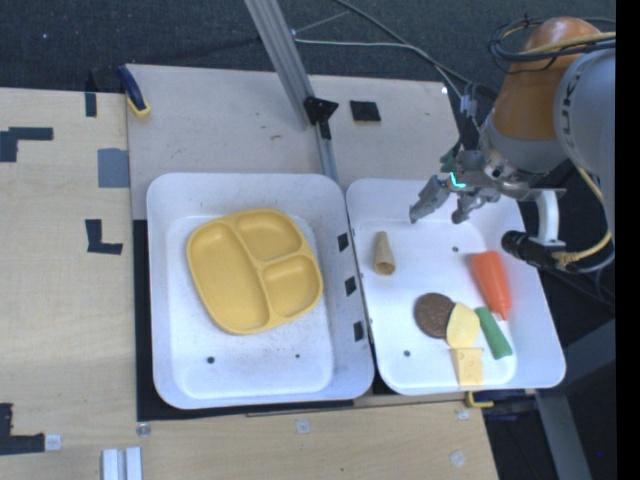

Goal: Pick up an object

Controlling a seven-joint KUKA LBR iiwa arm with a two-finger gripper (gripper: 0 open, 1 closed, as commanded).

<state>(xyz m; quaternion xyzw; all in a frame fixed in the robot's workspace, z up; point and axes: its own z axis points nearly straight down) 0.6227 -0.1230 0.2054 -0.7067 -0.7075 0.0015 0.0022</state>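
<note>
Tan cone (384, 252) | right bin | near open end effector (442, 206), apart

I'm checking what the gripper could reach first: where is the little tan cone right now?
The tan cone lies in the right bin, near its left wall, just below and left of the gripper and above the brown disc.

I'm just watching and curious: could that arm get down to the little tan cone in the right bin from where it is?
Probably yes. The gripper hangs open over the right bin, just up and right of the cone. The cone lies alone on bare white floor, apart from the brown disc and the carrot.
</note>
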